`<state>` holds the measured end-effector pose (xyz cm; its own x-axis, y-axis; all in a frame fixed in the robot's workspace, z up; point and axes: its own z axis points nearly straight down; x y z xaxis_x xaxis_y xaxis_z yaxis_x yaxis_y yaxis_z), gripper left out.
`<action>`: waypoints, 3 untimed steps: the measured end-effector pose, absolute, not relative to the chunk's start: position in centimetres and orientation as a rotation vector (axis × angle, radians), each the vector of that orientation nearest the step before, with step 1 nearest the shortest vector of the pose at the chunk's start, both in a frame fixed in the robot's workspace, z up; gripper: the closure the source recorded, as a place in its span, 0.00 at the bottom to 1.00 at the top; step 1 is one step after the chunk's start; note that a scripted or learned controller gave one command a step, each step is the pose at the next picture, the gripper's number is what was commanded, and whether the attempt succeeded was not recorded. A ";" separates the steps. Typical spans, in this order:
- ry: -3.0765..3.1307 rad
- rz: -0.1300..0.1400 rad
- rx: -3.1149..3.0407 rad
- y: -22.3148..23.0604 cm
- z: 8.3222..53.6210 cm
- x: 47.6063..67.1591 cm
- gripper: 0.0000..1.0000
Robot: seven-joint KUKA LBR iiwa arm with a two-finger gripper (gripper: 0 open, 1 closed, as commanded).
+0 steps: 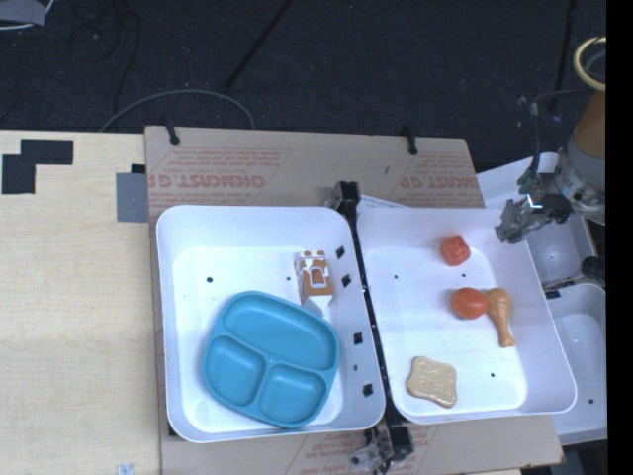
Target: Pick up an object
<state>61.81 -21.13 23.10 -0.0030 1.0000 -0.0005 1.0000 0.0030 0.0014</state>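
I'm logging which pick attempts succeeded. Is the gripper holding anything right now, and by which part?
Nothing is held. The gripper sits at the right bin's upper right rim, apart from the toys, with nothing between its fingers.

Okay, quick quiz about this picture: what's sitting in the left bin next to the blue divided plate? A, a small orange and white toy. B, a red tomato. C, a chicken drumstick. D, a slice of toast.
A: the small orange and white toy lies at the upper right edge of the blue divided plate in the left bin, while the other food items lie in the right bin.
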 end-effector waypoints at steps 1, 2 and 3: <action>2.229 -0.001 2.219 -16.3 23.2 61.5 1.00; 2.229 0.000 2.219 -10.9 24.0 60.3 1.00; 2.229 -0.004 2.222 -6.4 22.9 58.1 1.00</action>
